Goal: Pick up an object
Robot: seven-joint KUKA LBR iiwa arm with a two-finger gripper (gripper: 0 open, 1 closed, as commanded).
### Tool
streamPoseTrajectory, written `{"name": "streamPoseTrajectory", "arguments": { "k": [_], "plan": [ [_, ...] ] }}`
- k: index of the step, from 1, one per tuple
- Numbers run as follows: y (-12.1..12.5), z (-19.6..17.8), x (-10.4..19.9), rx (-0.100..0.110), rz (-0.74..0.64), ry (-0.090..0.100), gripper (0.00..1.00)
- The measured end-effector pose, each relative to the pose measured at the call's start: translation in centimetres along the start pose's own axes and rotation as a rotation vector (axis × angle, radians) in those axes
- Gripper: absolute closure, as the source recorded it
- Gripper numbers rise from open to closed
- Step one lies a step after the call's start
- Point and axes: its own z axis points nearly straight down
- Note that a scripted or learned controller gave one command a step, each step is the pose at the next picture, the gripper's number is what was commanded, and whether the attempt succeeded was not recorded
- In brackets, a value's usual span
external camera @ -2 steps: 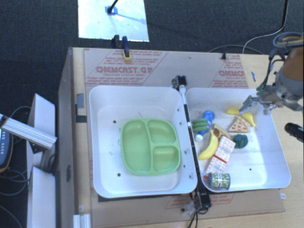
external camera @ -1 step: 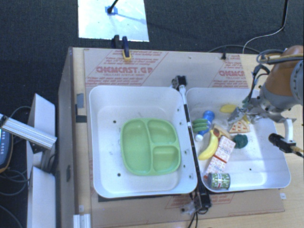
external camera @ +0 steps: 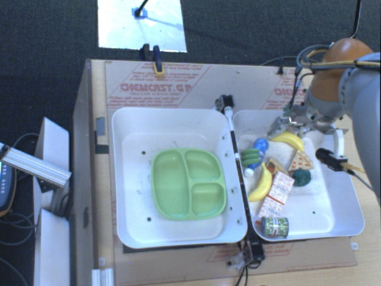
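Near to far:

- one can [external camera: 274, 226], farthest from hand, at right bin [external camera: 345, 213] front rim
- one carton [external camera: 277, 195], two bananas [external camera: 261, 183] [external camera: 288, 139], one wedge [external camera: 300, 160], one dark green lump [external camera: 302, 177], one blue ball [external camera: 260, 145]
- far banana just beside hand [external camera: 293, 122]
- left bin: one green tray [external camera: 188, 184], well left of hand
- step: approach, nothing held; hand opening cannot tell
- next: descend onto far banana, close

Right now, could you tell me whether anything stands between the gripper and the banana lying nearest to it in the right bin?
Nothing visible does. The gripper sits at the right bin's far edge, and the upper banana lies just below it, its top uncovered. The wedge lies beyond the banana.
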Motion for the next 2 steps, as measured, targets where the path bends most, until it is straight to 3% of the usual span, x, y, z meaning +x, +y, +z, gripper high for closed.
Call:
{"name": "streamPoseTrajectory", "arguments": {
  "k": [1,2],
  "plan": [
    [0.1,-1.2,-0.1,-0.003,-0.003,-0.002,1.0],
    [-4.4,-5.6,-3.9,0.001,0.003,-0.002,1.0]
  ]
}}
